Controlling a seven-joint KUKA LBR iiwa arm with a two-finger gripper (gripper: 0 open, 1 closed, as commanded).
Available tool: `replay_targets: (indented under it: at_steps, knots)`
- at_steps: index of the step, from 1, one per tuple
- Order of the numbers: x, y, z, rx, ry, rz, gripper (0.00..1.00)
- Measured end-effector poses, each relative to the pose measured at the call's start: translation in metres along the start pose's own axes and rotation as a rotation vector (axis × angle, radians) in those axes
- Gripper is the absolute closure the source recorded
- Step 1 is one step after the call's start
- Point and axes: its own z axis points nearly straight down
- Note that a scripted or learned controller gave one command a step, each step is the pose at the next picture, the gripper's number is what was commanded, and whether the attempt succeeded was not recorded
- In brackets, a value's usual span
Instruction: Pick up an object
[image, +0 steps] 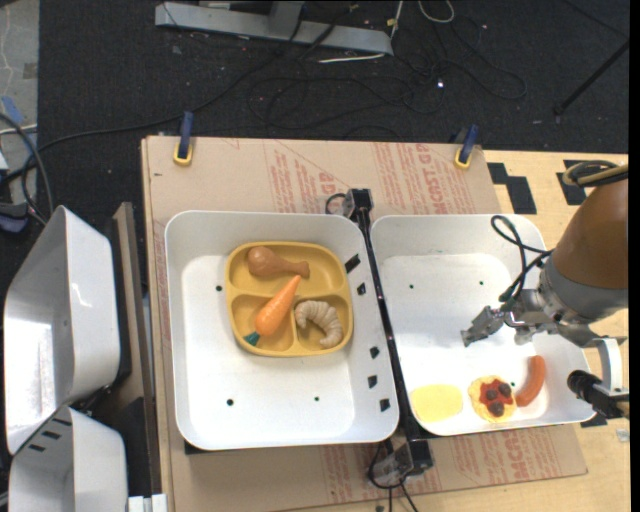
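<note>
One fixed camera sits above the desk, looking down at a slant from moderate height. It takes in both bins whole, with dark floor beyond the desk's far edge.

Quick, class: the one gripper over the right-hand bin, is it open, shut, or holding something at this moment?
Gripper: cannot be told. It hangs over the right bin, with nothing visibly in it; the sausage lies apart.

R bin upper floor open; sausage, tart, yellow disc crowd near edge.
</note>
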Motion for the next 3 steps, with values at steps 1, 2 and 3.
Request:
replay_targets:
  at_steps: [1,2,3]
  knots:
    - [0.001,-0.001,0.048,0.000,0.000,0.000,0.00]
    - [0.001,0.001,0.035,-0.004,-0.001,0.001,1.00]
    - [0.004,0.002,-0.008,-0.007,-0.002,-0.004,1.00]
